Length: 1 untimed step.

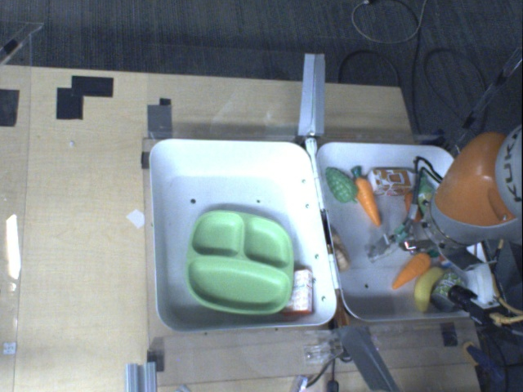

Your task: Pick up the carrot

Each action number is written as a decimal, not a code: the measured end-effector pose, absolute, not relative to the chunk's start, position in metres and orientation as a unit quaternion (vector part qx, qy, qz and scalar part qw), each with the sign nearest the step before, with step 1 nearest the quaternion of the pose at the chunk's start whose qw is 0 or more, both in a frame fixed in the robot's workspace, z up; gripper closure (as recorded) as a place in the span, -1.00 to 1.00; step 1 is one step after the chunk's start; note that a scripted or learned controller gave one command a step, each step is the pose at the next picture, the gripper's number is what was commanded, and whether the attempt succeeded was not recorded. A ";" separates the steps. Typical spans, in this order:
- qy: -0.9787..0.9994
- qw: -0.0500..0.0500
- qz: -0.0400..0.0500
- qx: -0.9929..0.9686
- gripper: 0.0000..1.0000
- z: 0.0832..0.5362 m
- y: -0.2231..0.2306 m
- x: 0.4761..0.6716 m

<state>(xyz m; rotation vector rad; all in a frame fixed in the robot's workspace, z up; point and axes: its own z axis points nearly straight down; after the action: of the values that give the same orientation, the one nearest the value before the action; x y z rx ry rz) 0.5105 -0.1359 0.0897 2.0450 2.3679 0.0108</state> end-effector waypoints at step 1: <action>0.797 0.003 0.002 0.604 -1.00 0.093 -0.186 0.544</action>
<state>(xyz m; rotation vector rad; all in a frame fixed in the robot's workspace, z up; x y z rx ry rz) 0.5443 -0.1864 0.0927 1.8938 2.4983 0.0058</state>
